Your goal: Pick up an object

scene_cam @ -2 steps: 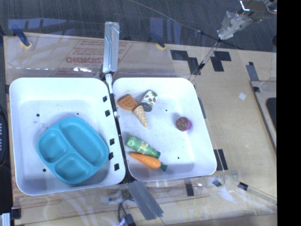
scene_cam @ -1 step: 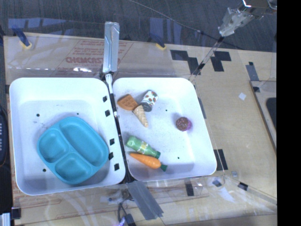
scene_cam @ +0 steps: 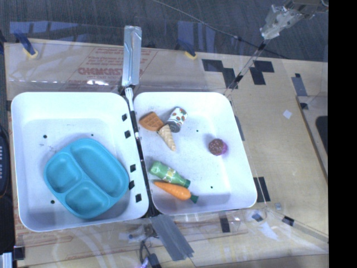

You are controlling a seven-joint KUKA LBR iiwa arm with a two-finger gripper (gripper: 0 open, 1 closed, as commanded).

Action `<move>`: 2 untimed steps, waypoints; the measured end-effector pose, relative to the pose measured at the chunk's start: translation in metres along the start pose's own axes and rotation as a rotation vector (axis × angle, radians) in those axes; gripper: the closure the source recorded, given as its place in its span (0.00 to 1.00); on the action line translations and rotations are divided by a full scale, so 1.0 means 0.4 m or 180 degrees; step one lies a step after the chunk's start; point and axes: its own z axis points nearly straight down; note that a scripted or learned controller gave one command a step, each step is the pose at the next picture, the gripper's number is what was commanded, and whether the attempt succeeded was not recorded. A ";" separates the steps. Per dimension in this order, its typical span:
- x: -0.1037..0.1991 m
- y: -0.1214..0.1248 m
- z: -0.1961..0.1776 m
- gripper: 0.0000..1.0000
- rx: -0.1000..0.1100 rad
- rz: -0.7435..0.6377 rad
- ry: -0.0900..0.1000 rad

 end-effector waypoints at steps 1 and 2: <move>0.007 0.004 -0.026 1.00 -0.0011 -0.0028 -0.0004; 0.013 0.009 -0.053 1.00 -0.0024 -0.0054 -0.0008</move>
